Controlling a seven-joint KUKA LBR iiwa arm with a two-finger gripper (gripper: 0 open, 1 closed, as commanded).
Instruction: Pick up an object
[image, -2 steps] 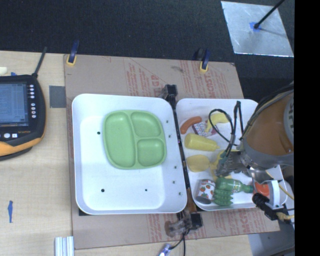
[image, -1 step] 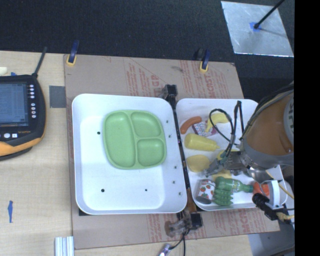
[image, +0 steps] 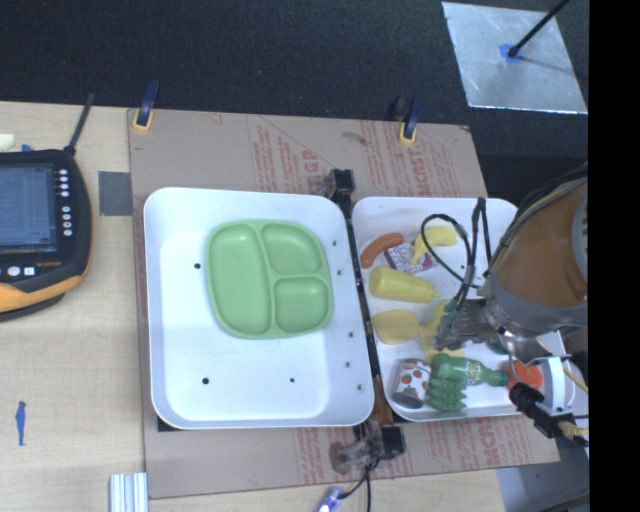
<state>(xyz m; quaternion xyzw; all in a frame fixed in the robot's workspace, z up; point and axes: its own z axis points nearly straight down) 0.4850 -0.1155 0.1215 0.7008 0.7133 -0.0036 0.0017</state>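
green bottle (image: 462, 372) lies just below end effector (image: 455, 328) in right bin (image: 392, 214).

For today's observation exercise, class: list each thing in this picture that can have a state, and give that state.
Green divided plate: lying flat in the left bin, nothing in its compartments.
Right bin: holds a pile of toy food.
Green bottle: lying on its side.
Sausage: lying flat near the bin's far edge.
Claw: low over the pile; grip unclear.
Handheld controller: screen lit.

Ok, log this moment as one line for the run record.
arm over right bin | gripper low among toy food, by green bottle | green divided plate in left bin | grasp unconfirmed
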